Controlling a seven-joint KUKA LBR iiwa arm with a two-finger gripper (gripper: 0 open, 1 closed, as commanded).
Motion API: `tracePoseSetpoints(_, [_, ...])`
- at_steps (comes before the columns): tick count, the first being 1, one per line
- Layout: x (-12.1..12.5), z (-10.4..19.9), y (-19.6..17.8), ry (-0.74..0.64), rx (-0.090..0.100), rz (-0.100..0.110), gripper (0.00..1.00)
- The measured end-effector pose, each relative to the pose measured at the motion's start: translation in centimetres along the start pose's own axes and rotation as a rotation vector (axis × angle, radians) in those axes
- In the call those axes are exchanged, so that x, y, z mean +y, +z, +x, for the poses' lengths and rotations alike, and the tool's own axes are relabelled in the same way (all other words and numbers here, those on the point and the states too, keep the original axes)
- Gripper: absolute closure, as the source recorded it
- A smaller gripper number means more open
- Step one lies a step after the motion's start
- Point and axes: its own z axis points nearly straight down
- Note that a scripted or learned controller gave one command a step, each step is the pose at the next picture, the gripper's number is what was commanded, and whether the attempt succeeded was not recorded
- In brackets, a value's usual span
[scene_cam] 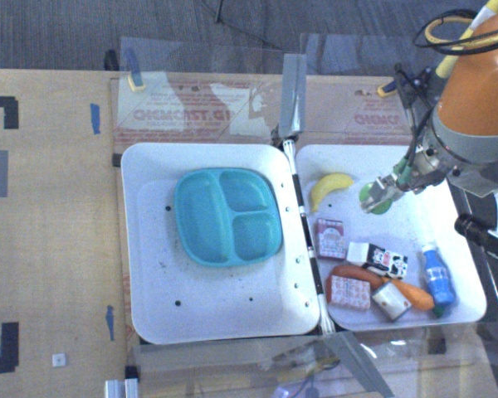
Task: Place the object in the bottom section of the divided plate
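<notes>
Nearest the camera, along the right bin's (469, 309) front, lie a carrot (415, 293), sausage (354, 274), bottle (436, 278) and small boxes, while the end effector (380, 194) pinches a green object (377, 200) beside a banana (329, 187), apart from the plate (227, 215) in the left bin (153, 305).

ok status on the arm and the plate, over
End effector over right bin, at a green object. Blue divided plate in left bin, nothing on it. Banana close beside.
</notes>
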Motion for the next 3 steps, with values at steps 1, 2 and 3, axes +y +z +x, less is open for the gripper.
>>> tracePoseSetpoints(1, [2.4, 9.4, 1.6, 0.008, 0.0, 0.003, 1.0])
tracePoseSetpoints(2, [5.0, 13.5, 3.9, -0.146, 0.0, 0.003, 1.0])
tracePoseSetpoints(3, [8.4, 20.2, 2.2, -0.155, -0.002, -0.001, 1.0])
